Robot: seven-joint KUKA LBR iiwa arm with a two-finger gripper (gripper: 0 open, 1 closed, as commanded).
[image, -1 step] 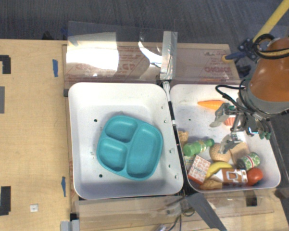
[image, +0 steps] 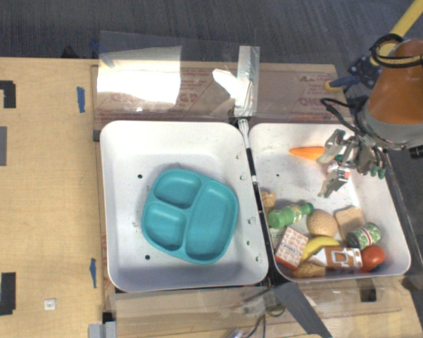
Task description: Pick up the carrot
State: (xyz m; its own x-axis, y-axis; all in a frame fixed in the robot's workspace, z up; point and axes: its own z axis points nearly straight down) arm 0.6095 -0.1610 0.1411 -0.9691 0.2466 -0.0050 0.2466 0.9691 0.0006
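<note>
An orange carrot (image: 305,153) lies on the floor of the right bin (image: 281,162), near its far edge, with its tip pointing left. My gripper (image: 331,169) hangs just right of the carrot's thick end. It is open, one finger by that end and the other nearer the camera. Nothing is between the fingers. The carrot rests on the bin floor, and the upper finger covers its right end.
A teal divided plate (image: 190,215) sits in the left bin (image: 120,153). Toy foods crowd the near part of the right bin: a green vegetable (image: 290,213), a potato (image: 322,223), a banana (image: 320,245), a can (image: 366,234) and a tomato (image: 374,258).
</note>
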